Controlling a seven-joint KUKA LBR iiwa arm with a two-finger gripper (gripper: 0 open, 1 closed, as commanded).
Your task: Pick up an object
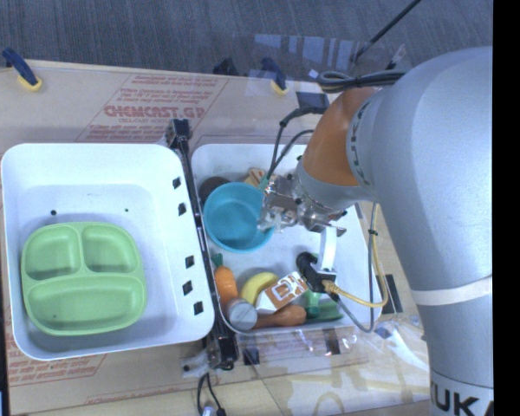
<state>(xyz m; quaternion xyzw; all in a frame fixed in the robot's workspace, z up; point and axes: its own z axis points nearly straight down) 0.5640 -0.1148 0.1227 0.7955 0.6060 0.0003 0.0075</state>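
Apparently jaws (273, 215) pinching blue bowl (234, 217) rim, bowl against right bin (364, 258) left wall, banana (258, 286) just below, open floor rightward

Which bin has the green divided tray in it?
The left bin. The green three-compartment tray lies flat in it. The right bin instead holds the blue bowl, banana and other clutter.

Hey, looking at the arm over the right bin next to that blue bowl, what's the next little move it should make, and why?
Probably a short straight lift. The gripper sits at the right rim of the blue bowl, and its fingers appear closed over that rim. The bowl looks tilted in the right bin, so a small raise would test the hold before carrying it off the banana and carrots.
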